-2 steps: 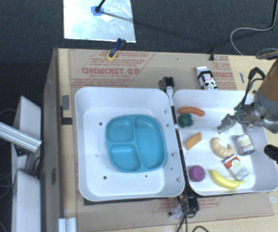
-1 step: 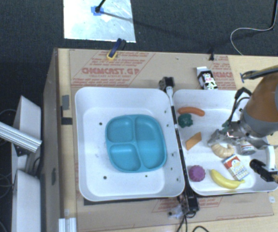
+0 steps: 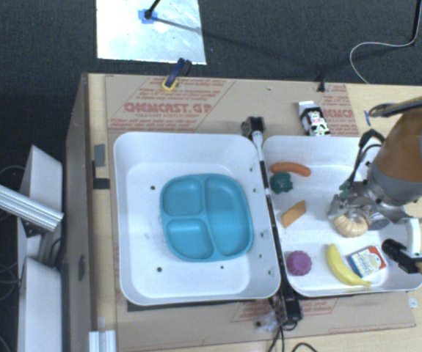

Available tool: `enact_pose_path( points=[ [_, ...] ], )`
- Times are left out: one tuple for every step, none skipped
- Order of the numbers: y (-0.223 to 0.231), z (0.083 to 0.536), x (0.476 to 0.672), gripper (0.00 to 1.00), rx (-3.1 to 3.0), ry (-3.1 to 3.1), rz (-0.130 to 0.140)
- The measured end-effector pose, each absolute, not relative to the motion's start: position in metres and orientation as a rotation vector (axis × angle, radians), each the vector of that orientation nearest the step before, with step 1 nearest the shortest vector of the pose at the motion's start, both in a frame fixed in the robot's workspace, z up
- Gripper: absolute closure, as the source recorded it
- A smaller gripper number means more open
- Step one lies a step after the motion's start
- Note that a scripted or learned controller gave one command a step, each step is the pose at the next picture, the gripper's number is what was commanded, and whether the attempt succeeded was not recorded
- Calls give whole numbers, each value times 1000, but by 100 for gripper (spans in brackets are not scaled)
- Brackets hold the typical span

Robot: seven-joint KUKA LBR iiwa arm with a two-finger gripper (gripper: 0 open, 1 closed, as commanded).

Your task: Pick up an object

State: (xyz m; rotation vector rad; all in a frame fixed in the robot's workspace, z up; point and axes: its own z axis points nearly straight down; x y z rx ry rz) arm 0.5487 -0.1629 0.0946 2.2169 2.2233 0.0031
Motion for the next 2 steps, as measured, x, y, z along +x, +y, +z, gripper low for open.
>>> enact_pose_path(
  points=[
    [-137,175,520,100,2215,2224,3],
    [-73,204,563,100,2215,2225,5]
  ],
)
